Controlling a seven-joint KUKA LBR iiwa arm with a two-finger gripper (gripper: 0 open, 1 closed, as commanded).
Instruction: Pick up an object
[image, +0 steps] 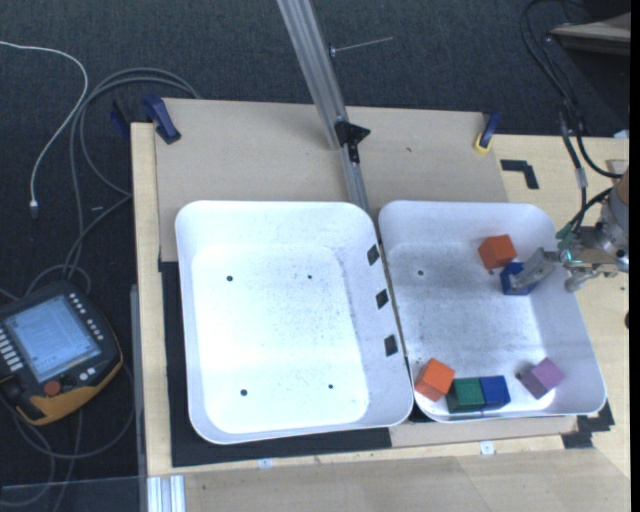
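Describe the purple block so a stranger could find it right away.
Look in the right bin, along its near edge. Past the orange block, green block and blue block sits the purple block, alone toward the right corner and the only purple piece.

Orange cube (497, 251), purple block (543, 376), speckled white bins (270, 225).

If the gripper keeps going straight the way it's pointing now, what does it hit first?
Probably the small dark blue block right at the tip of the gripper, which points left into the right bin. The orange block sits just beyond. Height is hard to judge from above.
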